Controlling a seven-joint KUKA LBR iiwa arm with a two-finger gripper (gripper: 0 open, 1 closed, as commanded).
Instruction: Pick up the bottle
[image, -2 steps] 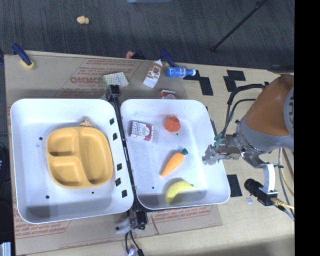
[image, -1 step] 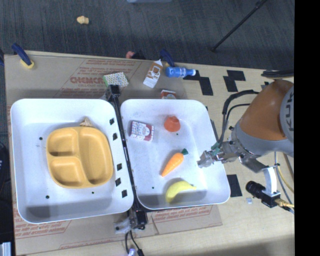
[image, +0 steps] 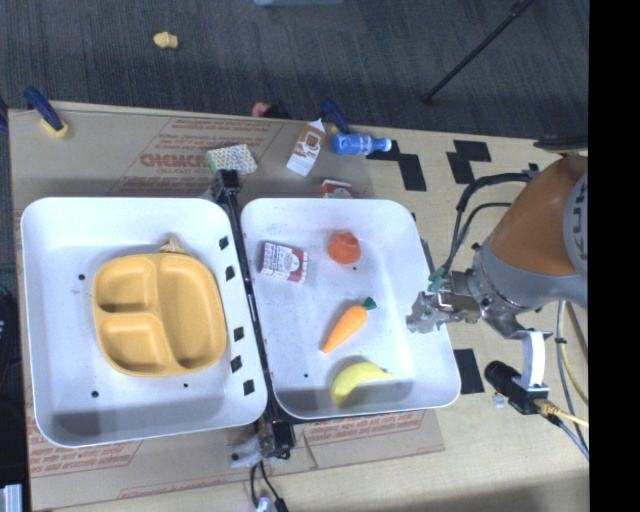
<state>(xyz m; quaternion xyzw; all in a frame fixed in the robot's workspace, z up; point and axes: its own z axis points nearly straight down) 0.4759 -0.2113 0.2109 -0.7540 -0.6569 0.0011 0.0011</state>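
Note:
A small blue bottle (image: 358, 144) lies on its side on the cardboard bench behind the right bin (image: 425, 260), outside both bins. My gripper (image: 424, 314) hangs over the right rim of the right bin, well in front of the bottle and to its right. Nothing shows in it. The grey arm with its orange band (image: 535, 235) comes in from the right.
The right bin holds a red and white carton (image: 283, 261), a red-orange round fruit (image: 344, 248), a carrot (image: 346, 326) and a yellow banana (image: 357, 379). A yellow divided plate (image: 158, 311) sits in the left bin (image: 50, 250). Small cartons (image: 306, 148) lie near the bottle.

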